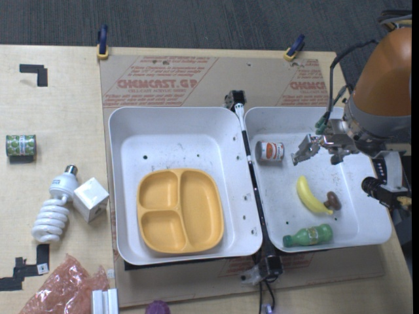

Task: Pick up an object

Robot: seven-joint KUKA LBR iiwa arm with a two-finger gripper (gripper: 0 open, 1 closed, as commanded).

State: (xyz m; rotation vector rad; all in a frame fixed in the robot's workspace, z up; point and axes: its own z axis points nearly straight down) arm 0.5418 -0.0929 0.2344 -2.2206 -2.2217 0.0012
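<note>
Single fixed overhead camera, looking down at a slant on the bench and both bins.

The view is centred near the black divider (250,175) where the left bin (124,175) and right bin (373,231) meet; both bins lie whole in frame, at moderate distance. Beyond the divider, toward the top, appear the cardboard sheet (163,77) under the bins, two clamps at its far edge, and dark carpet (196,8). Left of the divider the frame takes in a wide strip of bench (52,116). Right of it, the arm (386,84) enters, cropped by the frame edge.
</note>
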